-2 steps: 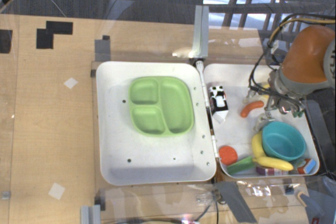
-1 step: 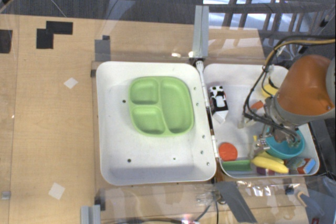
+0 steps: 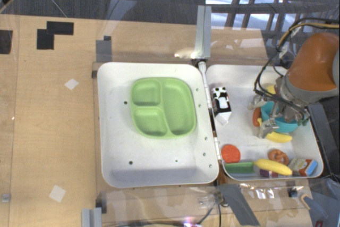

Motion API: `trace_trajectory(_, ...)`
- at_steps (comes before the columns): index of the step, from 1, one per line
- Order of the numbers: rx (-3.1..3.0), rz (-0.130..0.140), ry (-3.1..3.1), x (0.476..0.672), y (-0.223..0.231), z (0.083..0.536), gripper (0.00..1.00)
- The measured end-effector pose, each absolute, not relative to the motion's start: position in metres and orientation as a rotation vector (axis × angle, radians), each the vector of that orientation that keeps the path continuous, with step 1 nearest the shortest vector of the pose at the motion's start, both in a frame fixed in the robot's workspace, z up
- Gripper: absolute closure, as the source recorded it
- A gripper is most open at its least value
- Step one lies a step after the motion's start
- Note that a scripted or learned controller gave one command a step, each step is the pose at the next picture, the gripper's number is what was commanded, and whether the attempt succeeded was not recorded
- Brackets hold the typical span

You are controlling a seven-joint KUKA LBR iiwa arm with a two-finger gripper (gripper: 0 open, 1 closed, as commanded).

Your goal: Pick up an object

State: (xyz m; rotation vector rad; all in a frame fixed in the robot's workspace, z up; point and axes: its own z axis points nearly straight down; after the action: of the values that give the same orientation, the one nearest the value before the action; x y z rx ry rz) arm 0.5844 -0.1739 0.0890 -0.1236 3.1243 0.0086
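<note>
While the gripper [image 3: 272, 126] hung low near the right bin's [image 3: 239, 80] right edge, over a teal cup [image 3: 282, 124] and yellow banana [image 3: 279, 137], its grasp state was unclear; next, it needed a confirmed lift.

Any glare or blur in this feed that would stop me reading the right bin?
Camera view: lighting is even and the white right bin is sharp, its toys casting only soft shadows. Bright reflections streak the clear panel along the top edge and the bench's front edge. The grey arm with an orange band covers the gripper, so the teal item beneath it is hard to read.
</note>
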Motion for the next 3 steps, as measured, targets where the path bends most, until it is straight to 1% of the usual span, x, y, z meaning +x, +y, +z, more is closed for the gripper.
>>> trace_trajectory(1,-0.004,0.004,3.127,0.607,-0.096,0.089,0.00)
trace_trajectory(2,-0.005,-0.002,3.127,0.578,-0.098,0.090,0.00)
trace_trajectory(3,-0.043,-0.004,3.124,0.644,-0.129,0.134,0.00)
